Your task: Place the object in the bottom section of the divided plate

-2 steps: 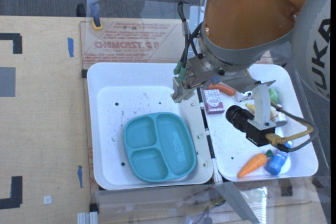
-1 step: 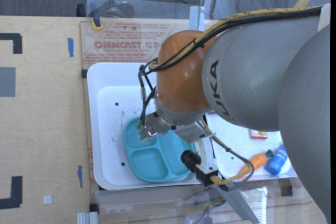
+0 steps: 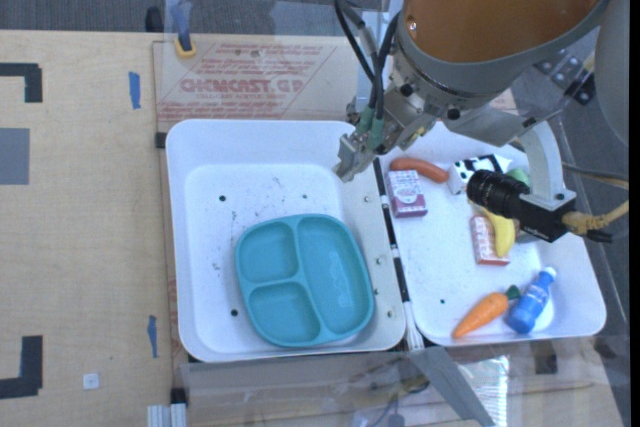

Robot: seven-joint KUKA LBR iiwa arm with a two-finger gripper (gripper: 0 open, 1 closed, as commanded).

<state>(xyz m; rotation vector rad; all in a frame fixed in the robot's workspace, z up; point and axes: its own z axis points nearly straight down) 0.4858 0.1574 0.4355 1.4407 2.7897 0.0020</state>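
hovering over the seam between the two bins, the pincer carries nothing visible; whether it is clenched or released i cannot tell. the divided plate lies in the left bin. the grasp looks not yet made: next, pick something from the right bin, perhaps the carrot.

A teal divided plastic plate lies in a white shallow bin at lower centre, while the white right bin holds an orange toy carrot, a blue bottle, a yellow banana and a pink-and-white small box.
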